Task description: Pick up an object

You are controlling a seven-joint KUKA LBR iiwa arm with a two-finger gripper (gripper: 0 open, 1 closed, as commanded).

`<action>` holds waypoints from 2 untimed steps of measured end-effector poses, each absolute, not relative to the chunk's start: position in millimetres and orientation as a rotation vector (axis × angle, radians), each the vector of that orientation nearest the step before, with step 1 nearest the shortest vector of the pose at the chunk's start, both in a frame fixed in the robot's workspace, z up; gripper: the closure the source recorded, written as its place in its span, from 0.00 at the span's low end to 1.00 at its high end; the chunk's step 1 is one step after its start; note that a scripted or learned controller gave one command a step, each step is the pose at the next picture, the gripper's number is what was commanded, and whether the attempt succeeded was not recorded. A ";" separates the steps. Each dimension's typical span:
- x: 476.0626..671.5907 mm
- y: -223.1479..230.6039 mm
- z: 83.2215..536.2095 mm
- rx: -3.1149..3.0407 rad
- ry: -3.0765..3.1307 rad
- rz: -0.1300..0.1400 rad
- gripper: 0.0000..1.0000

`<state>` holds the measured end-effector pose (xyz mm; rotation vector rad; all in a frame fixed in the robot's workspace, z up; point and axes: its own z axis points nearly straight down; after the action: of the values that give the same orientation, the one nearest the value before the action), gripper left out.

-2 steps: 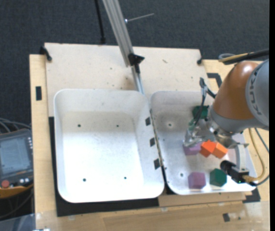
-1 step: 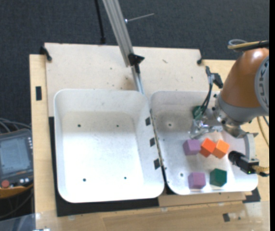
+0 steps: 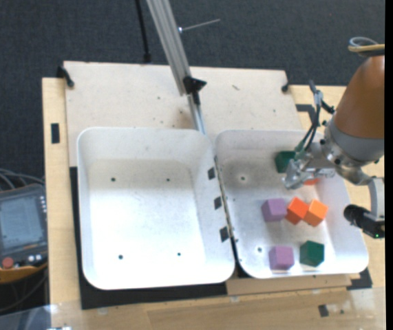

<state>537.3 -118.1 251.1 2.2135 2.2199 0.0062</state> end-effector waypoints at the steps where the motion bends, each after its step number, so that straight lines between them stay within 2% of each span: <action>1: 538.4 -119.1 276.0 2.214 2.223 0.004 1.00; 2: 567.3 -74.4 260.1 2.214 2.227 0.001 1.00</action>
<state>567.3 -74.4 260.1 2.2135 2.2267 0.0015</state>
